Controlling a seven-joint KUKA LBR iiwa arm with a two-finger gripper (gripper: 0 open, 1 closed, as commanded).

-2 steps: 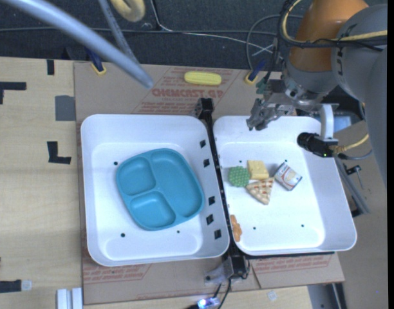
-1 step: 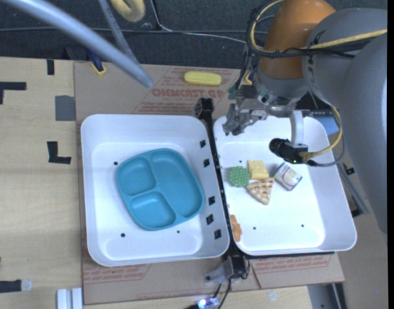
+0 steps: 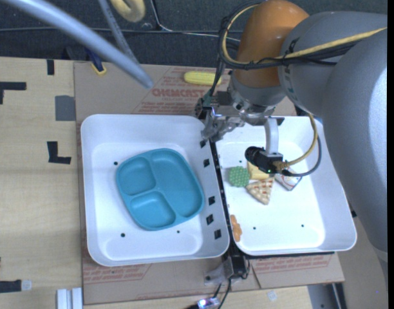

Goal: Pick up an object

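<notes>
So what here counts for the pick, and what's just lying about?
For the job: gripper, blue divided plate, green round toy, waffle wedge, small orange piece.
Lying about: yellow toy on the cardboard sheet.

The table [image 3: 29,172] is pale wood, marked with short black tape strips [image 3: 55,153] and a grey patch [image 3: 65,106] on its left part. A brown sheet of cardboard [image 3: 120,98] with red print lies flat on it. Two shallow white bins rest side by side on the cardboard, their inner walls touching: the left bin [image 3: 107,140] and the right bin [image 3: 313,198]. Behind them, a yellow oblong thing [image 3: 200,78] lies on the cardboard, just beyond the bins' far edge.
</notes>
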